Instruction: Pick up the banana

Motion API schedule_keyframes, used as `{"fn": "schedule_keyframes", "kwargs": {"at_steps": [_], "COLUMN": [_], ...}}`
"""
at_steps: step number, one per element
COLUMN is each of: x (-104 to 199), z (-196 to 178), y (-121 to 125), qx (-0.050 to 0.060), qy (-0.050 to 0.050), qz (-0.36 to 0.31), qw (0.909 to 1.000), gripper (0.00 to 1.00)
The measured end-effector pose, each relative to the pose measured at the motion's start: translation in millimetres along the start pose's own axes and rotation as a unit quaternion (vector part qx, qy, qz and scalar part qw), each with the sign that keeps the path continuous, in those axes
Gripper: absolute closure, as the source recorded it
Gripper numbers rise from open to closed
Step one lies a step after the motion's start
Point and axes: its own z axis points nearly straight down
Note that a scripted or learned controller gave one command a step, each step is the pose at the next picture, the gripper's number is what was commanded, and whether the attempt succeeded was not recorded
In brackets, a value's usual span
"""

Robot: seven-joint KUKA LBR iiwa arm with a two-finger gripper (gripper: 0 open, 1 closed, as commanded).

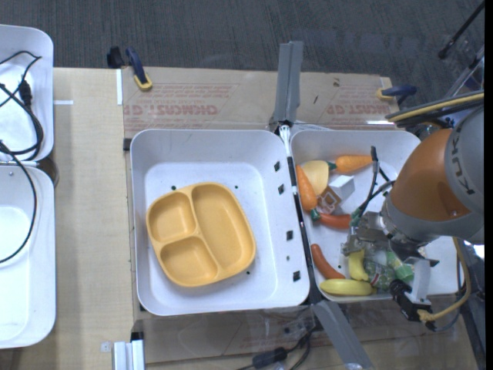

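The end effector [368, 251] is masked by its own wrist hardware; finger position indeterminate. The arm [439, 183] covers much of the right bin [304, 146] and is cropped at the frame's right edge. Items beneath it are unidentifiable.

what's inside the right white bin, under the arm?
The right white bin holds a yellow banana at its near edge, orange carrots, red sausage-like pieces and a pale yellow fruit. The grey-and-orange arm covers the bin's right half; contents there are hidden.
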Motion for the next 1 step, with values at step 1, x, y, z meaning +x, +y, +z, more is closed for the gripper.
{"fn": "schedule_keyframes", "kwargs": {"at_steps": [1], "x": [38.2], "z": [-93.0], "y": [103.4], "qx": [-0.002], "qy": [-0.002], "qz": [0.060], "qw": [0.9982], "gripper": [1.00]}}
